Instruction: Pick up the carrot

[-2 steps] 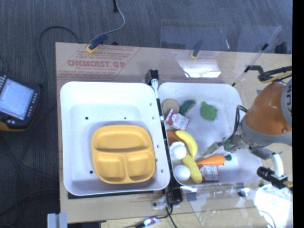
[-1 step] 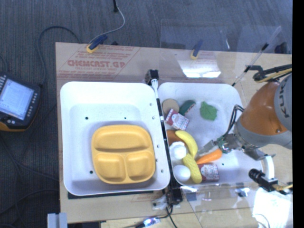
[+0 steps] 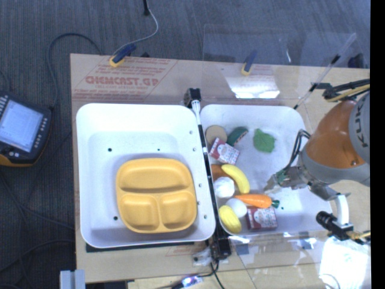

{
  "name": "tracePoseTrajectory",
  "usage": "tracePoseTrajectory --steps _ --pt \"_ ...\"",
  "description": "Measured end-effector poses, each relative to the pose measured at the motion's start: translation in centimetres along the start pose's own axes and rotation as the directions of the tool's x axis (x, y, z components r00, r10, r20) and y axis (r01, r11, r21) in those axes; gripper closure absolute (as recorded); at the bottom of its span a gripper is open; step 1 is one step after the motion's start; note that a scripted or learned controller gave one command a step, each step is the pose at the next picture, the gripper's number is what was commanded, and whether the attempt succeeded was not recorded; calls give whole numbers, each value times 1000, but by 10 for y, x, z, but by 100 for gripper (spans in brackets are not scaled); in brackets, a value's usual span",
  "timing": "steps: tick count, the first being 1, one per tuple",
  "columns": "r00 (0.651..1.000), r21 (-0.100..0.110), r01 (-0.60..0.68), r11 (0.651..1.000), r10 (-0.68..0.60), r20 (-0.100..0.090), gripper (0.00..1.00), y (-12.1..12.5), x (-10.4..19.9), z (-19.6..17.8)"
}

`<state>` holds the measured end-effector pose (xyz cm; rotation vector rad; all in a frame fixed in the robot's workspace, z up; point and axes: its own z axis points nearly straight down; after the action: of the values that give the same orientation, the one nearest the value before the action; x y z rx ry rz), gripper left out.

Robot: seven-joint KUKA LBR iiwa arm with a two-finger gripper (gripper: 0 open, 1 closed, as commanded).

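Note:
The carrot [image 3: 253,200], orange and lying flat, points right in the right bin [image 3: 289,116], near its front. It rests between a yellow banana [image 3: 236,177] behind it and a red packet [image 3: 261,218] in front. My gripper [image 3: 281,180] hangs low over the bin floor, just right of and slightly behind the carrot's right tip, apart from it. Nothing shows between the gripper and the carrot. The arm's orange band [image 3: 338,140] sits above the bin's right wall.
The left bin [image 3: 96,125] holds a yellow compartment tray [image 3: 157,192]. Along the right bin's left side lie a second red packet [image 3: 227,154], a white ball [image 3: 224,187], a lemon [image 3: 230,220] and a brown round item [image 3: 215,133]. A green leafy piece [image 3: 263,140] lies at the back.

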<state>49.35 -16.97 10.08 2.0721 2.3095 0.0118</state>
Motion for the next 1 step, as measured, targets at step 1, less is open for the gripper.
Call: tracePoseTrajectory --steps 1 --pt "1000 1 0 1000 0 -1 0 0 0 1"
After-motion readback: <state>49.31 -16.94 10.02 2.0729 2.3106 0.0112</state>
